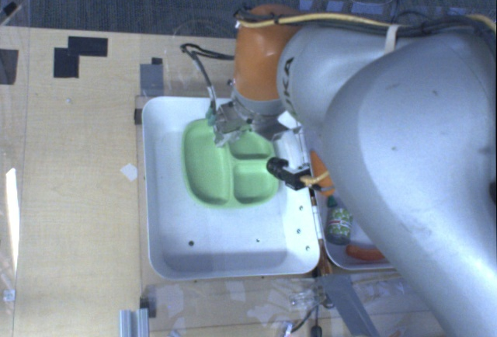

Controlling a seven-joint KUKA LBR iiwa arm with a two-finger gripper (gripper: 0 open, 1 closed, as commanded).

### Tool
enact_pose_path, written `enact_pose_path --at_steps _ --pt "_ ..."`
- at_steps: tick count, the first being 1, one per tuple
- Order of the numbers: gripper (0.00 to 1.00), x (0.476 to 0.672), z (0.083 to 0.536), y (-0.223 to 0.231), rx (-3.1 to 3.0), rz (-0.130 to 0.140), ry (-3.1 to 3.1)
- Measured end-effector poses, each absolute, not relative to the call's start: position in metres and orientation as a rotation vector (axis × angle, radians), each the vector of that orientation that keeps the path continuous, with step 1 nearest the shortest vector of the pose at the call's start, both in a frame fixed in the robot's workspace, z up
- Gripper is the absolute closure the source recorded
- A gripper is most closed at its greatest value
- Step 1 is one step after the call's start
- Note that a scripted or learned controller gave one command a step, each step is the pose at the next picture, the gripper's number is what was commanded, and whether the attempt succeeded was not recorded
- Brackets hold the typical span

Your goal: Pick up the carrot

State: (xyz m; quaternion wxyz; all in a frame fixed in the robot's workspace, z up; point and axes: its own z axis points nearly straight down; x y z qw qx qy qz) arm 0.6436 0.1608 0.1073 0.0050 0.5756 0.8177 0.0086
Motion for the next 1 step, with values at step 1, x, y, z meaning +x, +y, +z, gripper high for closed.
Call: enact_pose_path --at_steps 1 --pt "1.0 0.6375 0.1328 0.2225 2.313 0.004 2.123"
